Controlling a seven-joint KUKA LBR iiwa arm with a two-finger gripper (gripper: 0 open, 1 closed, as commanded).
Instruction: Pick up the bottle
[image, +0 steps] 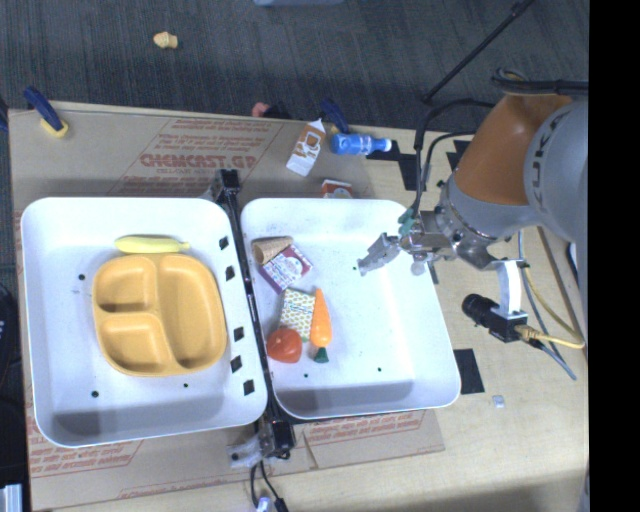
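Note:
The blue bottle (352, 145) lies on its side on the cardboard behind the right bin (430, 350), outside both bins. My gripper (377, 256) hangs over the upper right part of the right bin, well in front of the bottle and slightly to its right. It points left toward the bin's middle. The white floor under it is bare, and I see nothing in it. The grey arm with its orange band (505, 150) reaches in from the right.
The right bin's left side holds an ice cream cone (268, 247), a small packet (286, 268), a patterned box (296, 310), a carrot (320, 318) and a tomato (284, 345). The left bin holds a yellow divided plate (158, 312) and a banana (151, 243). A small carton (307, 148) lies beside the bottle.

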